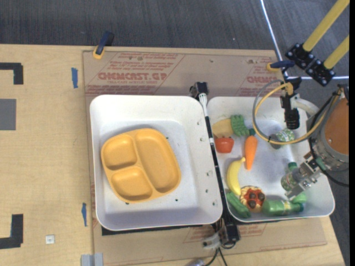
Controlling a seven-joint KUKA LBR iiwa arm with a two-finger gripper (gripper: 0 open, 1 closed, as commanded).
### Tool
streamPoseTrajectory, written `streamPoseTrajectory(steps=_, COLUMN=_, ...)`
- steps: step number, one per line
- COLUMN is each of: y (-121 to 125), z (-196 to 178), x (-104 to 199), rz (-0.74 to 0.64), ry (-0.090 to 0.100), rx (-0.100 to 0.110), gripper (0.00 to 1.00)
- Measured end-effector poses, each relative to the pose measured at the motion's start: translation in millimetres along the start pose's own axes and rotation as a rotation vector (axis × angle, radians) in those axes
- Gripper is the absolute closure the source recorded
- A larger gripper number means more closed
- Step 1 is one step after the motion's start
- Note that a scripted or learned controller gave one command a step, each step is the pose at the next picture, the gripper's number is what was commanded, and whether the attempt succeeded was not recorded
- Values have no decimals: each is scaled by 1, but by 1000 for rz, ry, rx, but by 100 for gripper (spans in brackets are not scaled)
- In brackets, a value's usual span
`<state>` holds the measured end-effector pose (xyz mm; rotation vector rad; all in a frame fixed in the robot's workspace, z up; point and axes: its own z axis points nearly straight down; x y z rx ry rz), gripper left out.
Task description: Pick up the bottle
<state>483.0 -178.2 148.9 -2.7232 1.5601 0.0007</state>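
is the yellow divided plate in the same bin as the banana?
No: the yellow plate lies alone in the left bin, while the banana is in the right bin.

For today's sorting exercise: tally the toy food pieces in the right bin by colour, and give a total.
Orange: 1, the carrot
Yellow: 2, the banana and the corn piece
Red: 1, the tomato piece
Green: 2, the leafy piece and the long piece
Total: 6

Place: we took it for a robotics lab | Evidence: we saw a plywood bench (44, 148) marked with black tape squares (12, 73), two white bins (105, 112) clamped side by side, toy food (250, 151), loose cables (266, 101), grey carpet (138, 10)
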Motion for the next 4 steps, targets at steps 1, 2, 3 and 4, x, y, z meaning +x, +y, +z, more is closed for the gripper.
streamPoseTrajectory(steps=1, y=-3, z=59, x=0, rz=-327, ry=6, rx=17, gripper=100)
streamPoseTrajectory(steps=2, y=-5, z=-64, x=25, rz=-727, ry=1, rx=1, gripper=100)
streamPoseTrajectory(steps=3, y=-2, z=32, x=45, rz=-757, ry=1, rx=0, gripper=100)
streamPoseTrajectory(steps=4, y=12, z=-96, x=42, rz=-840, ry=1, rx=1, gripper=100)
